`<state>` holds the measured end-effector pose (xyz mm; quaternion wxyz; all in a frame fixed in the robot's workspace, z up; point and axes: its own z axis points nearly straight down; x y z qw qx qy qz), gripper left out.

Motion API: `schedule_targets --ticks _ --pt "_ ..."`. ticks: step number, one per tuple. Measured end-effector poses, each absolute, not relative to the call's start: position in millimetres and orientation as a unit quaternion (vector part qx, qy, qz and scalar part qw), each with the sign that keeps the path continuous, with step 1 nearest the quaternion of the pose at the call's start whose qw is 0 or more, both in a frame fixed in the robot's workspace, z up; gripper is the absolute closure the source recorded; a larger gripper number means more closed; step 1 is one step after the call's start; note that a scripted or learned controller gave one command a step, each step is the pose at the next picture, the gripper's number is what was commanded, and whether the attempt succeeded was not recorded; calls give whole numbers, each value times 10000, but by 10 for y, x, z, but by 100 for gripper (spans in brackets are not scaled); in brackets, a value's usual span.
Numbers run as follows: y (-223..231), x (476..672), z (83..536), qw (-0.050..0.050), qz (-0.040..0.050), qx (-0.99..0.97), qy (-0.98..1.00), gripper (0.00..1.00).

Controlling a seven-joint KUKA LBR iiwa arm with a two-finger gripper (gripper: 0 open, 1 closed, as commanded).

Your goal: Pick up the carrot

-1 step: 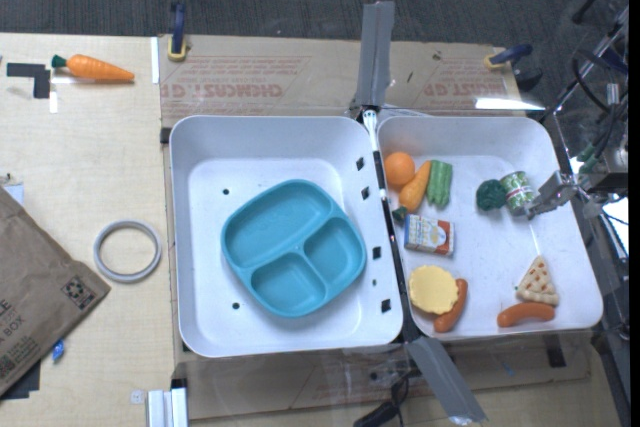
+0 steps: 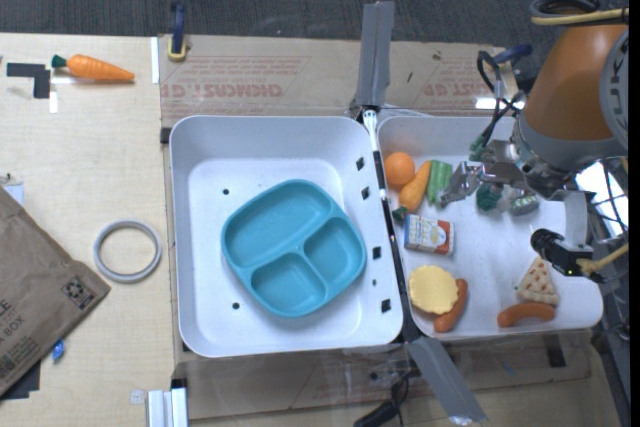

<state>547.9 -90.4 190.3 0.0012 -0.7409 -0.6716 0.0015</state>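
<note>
Plan view of the bench with two white bins. The tool [image 2: 462, 185] hangs low over the back half of the right bin [image 2: 500, 340], below the grey wrist and orange band; at this scale it cannot be told whether it is released or clenched, and nothing is visibly held in it. The carrot [image 2: 416, 186] lies in the same bin, just to the view's left of the tool, with a green item [image 2: 440, 183] between the two and an orange [image 2: 399, 168] touching or nearly touching its far side. Its long axis runs obliquely, from upper right to lower left in the view, roughly along the bin's left wall [image 2: 385, 215], which stands close beside it. The approach is therefore judged a short shift toward that wall, with little free room on either flank; open floor lies only toward the small carton [image 2: 428, 234] in front. A second carrot [image 2: 92, 68] rests on the bare bench far to the left, well apart from both bins and probably beyond convenient reach.
</note>
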Motion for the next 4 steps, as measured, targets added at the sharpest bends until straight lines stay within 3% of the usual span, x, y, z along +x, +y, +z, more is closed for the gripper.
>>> schedule_targets --ticks 1,2,3,4 --pt "-489 5645 1906 4 12 -7487 -6629 0" --pt "-508 5644 1989 8 21 -7499 -6616 100" --pt "-509 5644 1989 8 21 -7501 -6614 0" --pt "-509 5644 1989 8 22 -7501 -6614 0"
